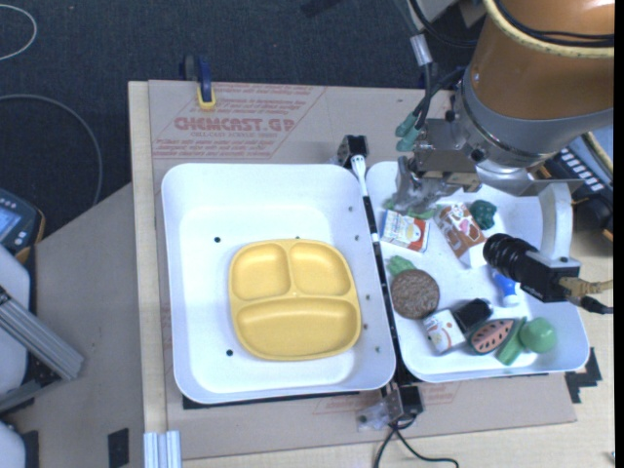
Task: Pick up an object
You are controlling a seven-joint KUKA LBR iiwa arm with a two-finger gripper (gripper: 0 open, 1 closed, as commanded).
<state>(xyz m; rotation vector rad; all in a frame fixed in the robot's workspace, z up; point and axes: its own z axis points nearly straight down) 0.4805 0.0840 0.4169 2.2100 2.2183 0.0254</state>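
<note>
Pincer (417, 195): low over the far left corner of your right bin (458, 364), just above a white packet (403, 230); whether it is apart or together you cannot tell. Right bin, your candidates: brown wrapper (458, 232) beside the packet; round brown cookie (414, 292) by the left wall; small white can (442, 332), watermelon slice (490, 336) and green ball (536, 335) along the near edge. Left bin (190, 261): yellow divided plate (292, 298), centred

The grey arm (531, 115) reaches in from the upper right, orange band above the wrist, and its claw (417, 191) points downward, held low.
</note>
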